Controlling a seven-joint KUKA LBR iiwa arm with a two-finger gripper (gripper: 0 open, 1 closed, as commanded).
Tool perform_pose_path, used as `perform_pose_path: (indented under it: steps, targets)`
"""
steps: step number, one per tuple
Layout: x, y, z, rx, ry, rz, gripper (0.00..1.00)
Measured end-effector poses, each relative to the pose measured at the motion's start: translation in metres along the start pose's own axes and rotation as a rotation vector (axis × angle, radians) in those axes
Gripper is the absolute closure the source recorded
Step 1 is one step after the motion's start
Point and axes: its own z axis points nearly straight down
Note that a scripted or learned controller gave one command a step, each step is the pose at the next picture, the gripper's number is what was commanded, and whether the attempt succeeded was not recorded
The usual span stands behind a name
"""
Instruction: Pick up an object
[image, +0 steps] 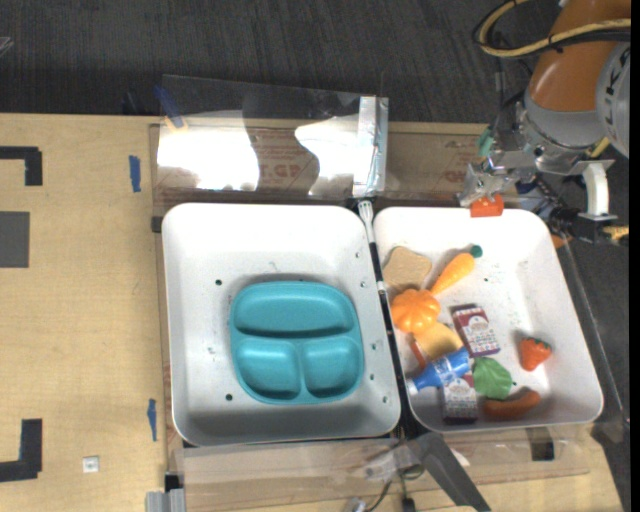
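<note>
**Orange block** (487, 207): small and squat, directly under the hand (487, 186), over the far rim of the right bin (566, 262). It is too small to show a long axis or a facing. Whether the hand is closed on the block or merely above it cannot be told, since the wrist body hides the tips.

**Arm** (572, 88): grey with an orange band, cut off by the top and right edges.

**Right bin, contents, all nearer the camera than the hand:**
- Carrot (455, 270): closest to the hand, lying on a diagonal with its green tip pointing up towards the hand.
- Bread slice (405, 266): left of the carrot.
- Orange pepper (415, 308): below the bread.
- Yellow piece (437, 342): partly hidden by its neighbours.
- Maroon carton (476, 330): long axis runs roughly away from the hand.
- Red fruit (536, 352): lies alone by the right wall.
- Blue bottle (440, 373), green item (492, 378), small box (460, 402) and red chilli (512, 403): crowded and overlapping at the near wall, their shapes hard to read.

**Left bin** (190, 300): well left of the hand, holding a teal tray (296, 338) with three compartments.

**Surroundings:**
- Worktop (70, 300): tan board with black marks (25, 165) and blue tape (134, 172).
- Clear sheet (270, 150): glaring, behind the left bin.
- Floor (250, 40): dark carpet beyond the worktop.
</note>
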Motion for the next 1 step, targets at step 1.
perform_pose_path:
  steps: [1]
  targets:
    - [0.0145,-0.0387,0.0734,0.019,0.005,-0.055,1.0]
